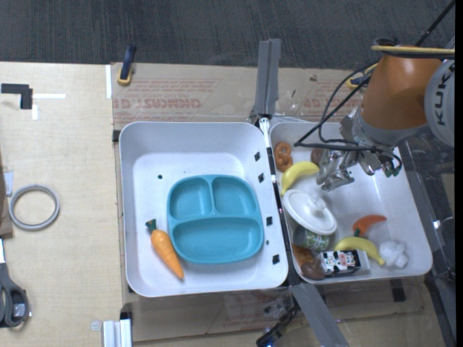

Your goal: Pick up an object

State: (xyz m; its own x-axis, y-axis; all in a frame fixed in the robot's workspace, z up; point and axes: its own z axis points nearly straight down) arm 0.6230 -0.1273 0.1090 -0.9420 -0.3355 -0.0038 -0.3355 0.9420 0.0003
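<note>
The right bin [416,215] is crowded, so a descent from here could clip the white lid [309,210] or nudge the banana [298,173] aside instead of closing on either. The gripper [336,176] hangs over the bin's far part, whether released or clenched I cannot tell; the banana lies just left of it, the lid near-left

carrot [167,253] left of tray [215,219]

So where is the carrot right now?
The carrot lies in the left bin, near its front left corner, right beside the blue divided plate.
</note>
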